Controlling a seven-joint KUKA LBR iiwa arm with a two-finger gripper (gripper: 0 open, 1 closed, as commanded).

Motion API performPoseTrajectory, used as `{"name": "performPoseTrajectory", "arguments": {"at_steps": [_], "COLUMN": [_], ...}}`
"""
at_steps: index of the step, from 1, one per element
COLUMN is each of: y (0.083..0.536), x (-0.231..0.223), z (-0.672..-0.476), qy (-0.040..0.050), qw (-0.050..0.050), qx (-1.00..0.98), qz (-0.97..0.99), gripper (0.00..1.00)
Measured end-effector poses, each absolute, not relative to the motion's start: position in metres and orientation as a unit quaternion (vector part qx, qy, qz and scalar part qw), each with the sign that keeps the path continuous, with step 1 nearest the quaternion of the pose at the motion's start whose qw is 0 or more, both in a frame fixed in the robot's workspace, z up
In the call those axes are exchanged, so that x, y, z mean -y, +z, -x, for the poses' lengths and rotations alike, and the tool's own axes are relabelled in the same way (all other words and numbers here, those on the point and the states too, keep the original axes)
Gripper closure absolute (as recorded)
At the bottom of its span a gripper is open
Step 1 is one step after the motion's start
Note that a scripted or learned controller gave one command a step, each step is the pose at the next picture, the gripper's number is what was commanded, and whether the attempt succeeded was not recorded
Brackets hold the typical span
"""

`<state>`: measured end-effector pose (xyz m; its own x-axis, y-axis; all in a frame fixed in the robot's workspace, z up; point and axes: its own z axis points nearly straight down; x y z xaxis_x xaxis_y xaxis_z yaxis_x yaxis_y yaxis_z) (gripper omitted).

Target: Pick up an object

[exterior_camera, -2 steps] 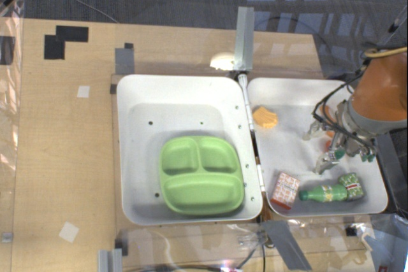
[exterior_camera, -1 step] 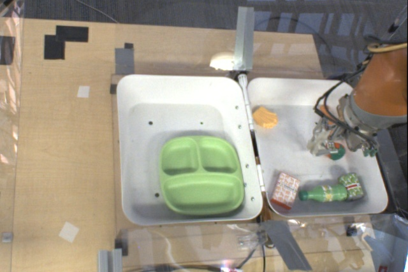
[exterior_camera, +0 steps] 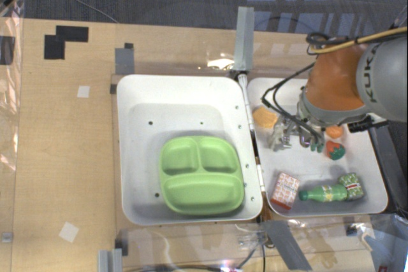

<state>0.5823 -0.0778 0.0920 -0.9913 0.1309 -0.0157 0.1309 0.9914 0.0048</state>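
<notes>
Crowding the right bin [exterior_camera: 376, 197], a green bottle [exterior_camera: 324, 194], carton [exterior_camera: 285, 190] and strawberry [exterior_camera: 335, 150] surround the fingers [exterior_camera: 278, 141], whose spread I cannot tell.

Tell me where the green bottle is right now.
The green bottle lies on its side near the front edge of the right bin, between a small red-and-white box on its left and a green packet at its right end.

- White bin [exterior_camera: 137, 137]: toward the view's left of the jaws, well apart.
- Green three-compartment plate [exterior_camera: 201, 174]: lying flat in that bin, left of the jaws and slightly lower in the view.
- Second white bin [exterior_camera: 370, 165]: beneath the jaws.
- Grey post [exterior_camera: 244, 38]: above and left of the jaws, where the bins meet.
- Black L-shaped patch [exterior_camera: 64, 41]: on the wooden bench [exterior_camera: 57, 156], far left of the jaws.
</notes>
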Motion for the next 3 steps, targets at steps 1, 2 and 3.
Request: {"name": "performPoseTrajectory", "arguments": {"at_steps": [1,2,3], "y": [0.177,0.186,0.186], "x": [-0.008,-0.011,-0.063], "z": [-0.604,-0.503,-0.522], "qy": [0.0000,0.0001,0.0012], "qw": [0.003,0.004,0.004], "qx": [-0.993,-0.982,-1.000], "qz": [-0.120,0.188,0.029], "gripper": [1.00,1.00,1.00]}}
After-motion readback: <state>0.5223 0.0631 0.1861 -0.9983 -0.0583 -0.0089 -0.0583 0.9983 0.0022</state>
